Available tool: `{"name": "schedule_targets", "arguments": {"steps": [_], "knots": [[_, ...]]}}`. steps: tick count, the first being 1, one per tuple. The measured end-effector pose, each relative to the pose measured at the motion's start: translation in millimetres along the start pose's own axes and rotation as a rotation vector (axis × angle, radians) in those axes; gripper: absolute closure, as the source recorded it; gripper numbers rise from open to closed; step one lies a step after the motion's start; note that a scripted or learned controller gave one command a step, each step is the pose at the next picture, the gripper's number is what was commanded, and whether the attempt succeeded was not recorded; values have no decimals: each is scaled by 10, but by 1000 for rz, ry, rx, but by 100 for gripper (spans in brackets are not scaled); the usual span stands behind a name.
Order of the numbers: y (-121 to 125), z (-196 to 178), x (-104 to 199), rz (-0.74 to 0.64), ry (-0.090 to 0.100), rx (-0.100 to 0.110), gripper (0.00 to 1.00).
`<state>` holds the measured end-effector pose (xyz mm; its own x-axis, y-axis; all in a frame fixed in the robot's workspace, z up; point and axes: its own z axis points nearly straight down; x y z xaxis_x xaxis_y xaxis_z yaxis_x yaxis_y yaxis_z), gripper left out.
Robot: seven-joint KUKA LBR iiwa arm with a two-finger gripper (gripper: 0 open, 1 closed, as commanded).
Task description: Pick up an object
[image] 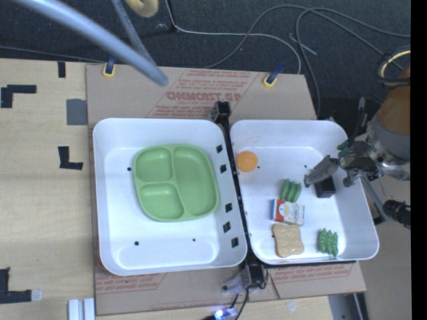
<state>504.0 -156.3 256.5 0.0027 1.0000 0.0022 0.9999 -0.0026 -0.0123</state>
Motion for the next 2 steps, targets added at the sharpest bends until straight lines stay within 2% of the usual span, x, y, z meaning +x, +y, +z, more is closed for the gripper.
{"name": "schedule_targets", "arguments": {"steps": [1, 2], "knots": [[21, -56, 3, -4, -2, -11, 0], [91, 533, -50, -3, -2, -7, 0]]}}
